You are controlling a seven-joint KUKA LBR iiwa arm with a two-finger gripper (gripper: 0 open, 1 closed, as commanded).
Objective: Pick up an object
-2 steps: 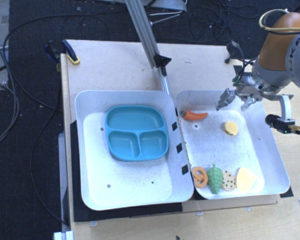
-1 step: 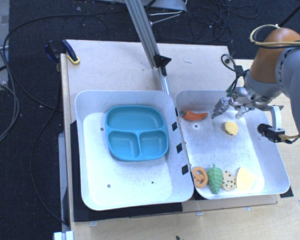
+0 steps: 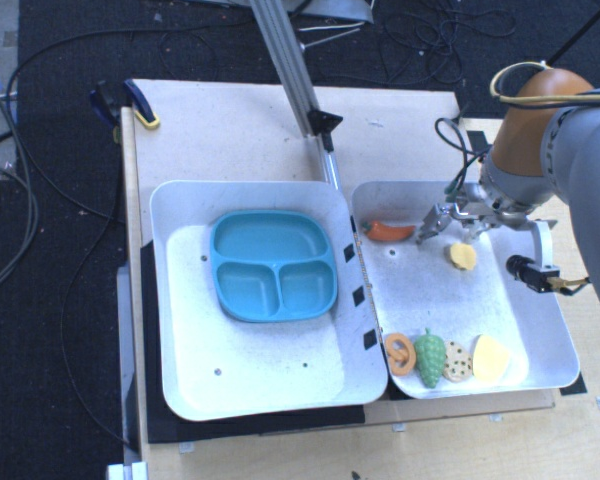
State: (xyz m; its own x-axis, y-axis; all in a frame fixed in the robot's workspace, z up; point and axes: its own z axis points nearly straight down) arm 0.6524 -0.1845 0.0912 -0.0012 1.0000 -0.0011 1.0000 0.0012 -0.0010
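End effector (image 3: 450, 218) low over right bin (image 3: 540, 318), upper part; can't tell its grip state. Orange sausage-shaped piece (image 3: 390, 232) just to its left, small yellow piece (image 3: 463, 257) just below. Pretzel (image 3: 399, 352), green piece (image 3: 431, 358), cookie (image 3: 457, 362), yellow wedge (image 3: 489, 358) along bin's near edge. Blue tray (image 3: 275, 266) in left bin (image 3: 180, 368).

A robotics laboratory is indicated. A plywood bench (image 3: 230, 128) is set on dark carpet, where black cables (image 3: 50, 198) are strewn loosely. An aluminium strut (image 3: 285, 53) is mounted aslant over the bench, and a clamp (image 3: 140, 106) is fixed at its far left corner. Two white bins (image 3: 180, 368) are laid side by side, and toy food pieces (image 3: 430, 356) are gathered in the right one beside an industrial arm (image 3: 570, 148).
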